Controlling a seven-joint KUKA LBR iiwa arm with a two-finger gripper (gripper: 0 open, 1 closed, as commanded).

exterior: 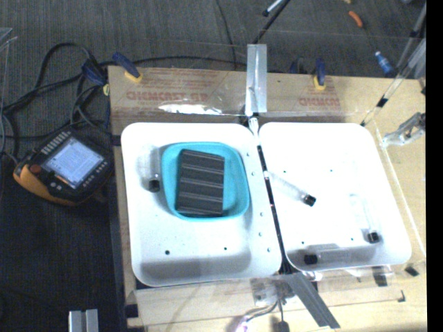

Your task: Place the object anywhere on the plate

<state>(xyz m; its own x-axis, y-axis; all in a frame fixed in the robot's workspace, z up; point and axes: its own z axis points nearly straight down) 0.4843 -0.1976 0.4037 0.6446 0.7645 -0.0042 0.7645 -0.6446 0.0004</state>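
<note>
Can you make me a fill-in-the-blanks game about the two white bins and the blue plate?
1. The blue plate sits in the ____ bin.
2. The dark ridged block lies on the ____.
3. The clear syringe-like tube lies in the ____ bin.
4. The colour of both bins is ____.

Missing words: left; plate; right; white.

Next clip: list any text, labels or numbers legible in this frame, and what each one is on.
Red printing on the left of the cardboard sheet behind the bins: too blurred to read.
Shorter red printing on its right: too blurred to read.
Lit screen of the handheld controller on the floor: too small to read.
</note>
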